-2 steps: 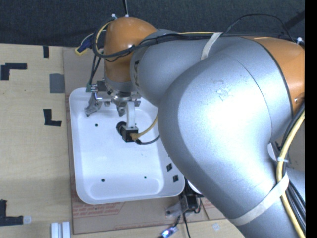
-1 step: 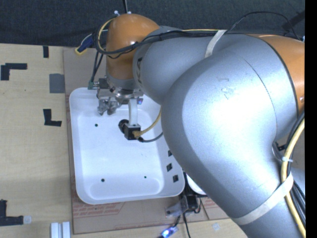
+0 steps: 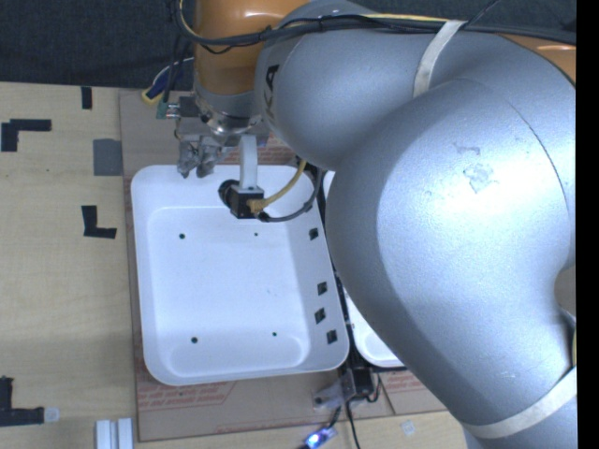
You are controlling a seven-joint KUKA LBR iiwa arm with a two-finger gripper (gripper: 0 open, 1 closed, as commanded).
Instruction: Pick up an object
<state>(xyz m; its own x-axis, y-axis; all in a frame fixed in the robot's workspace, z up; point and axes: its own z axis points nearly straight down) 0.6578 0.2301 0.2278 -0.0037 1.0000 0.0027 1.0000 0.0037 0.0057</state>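
the counter (image 3: 56,279) is a pale wood-grain surface marked with short black tape strips and one grey square patch (image 3: 108,156) near its far left part. on it lies a brown cardboard sheet (image 3: 187,402), and on that sheet sits the left white bin (image 3: 150,279), a shallow tray with rounded corners and four small dark dots on its floor; no loose object can be made out on that floor. a few small black squares run down its right wall. the right bin (image 3: 374,349) shows as a sliver of white rim, the rest hidden under the big grey arm (image 3: 449,223) that covers the right half of the view. beyond the counter's far edge the background is dark. the orange band (image 3: 239,17) of the arm sits at top centre, and below it the pincer (image 3: 197,164) hangs over the far left edge of the left bin, its metal tips close together just above the rim; whether they are parted or closed cannot be told, and nothing is seen between them. beside it a pale post ends in a black fitting (image 3: 240,198) with a yellow cable looping right. near the front edge some cables and a small blue light (image 3: 323,435) lie on the counter.
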